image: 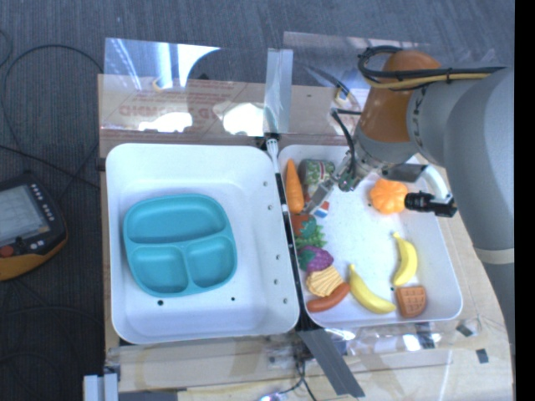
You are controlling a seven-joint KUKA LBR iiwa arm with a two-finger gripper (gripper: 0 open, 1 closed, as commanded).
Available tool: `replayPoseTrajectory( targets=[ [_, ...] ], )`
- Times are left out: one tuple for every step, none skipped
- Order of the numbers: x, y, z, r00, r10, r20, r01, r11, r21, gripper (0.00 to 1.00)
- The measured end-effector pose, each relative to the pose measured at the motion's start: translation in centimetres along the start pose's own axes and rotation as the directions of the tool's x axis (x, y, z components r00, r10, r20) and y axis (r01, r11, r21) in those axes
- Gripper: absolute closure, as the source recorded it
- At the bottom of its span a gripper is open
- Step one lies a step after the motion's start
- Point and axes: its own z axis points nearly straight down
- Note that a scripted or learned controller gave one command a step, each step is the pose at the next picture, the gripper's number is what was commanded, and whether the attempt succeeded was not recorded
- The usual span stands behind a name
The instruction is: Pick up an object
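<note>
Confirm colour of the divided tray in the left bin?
Teal tray, plain, clearest in the camera view.

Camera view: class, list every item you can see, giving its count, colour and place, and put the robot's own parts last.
Bins: two, white, side by side on the bench.
Divided plate: one, teal, in the left bin.
Toy carrot: one, orange, right bin's left edge.
Toy bananas: two, yellow, right bin's near half.
Toy waffle: one, brown, right bin's near right corner.
Toy orange pepper: one, right bin's far right.
Toy grapes: one bunch, purple, right bin's left side.
Handheld controller: one, dark with orange, on the floor, left.
Arm: one, grey with orange band, reaching from right.
Gripper: one, over the right bin's far end.
</note>
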Motion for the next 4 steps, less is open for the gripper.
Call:
replayPoseTrajectory(
  targets=[
    [1.7,-1.9,0.3,0.968,0.252,0.004,-0.252,0.968,-0.017,0.0],
    [-1.0,0.3,0.7,0.843,0.537,-0.022,-0.536,0.843,0.039,0.0],
    [-0.9,0.3,0.2,0.844,0.535,-0.017,-0.534,0.844,0.049,1.0],
    [6.8,8.1,-12.7,0.828,0.561,-0.005,-0.561,0.827,-0.011,1.0]
  ],
)
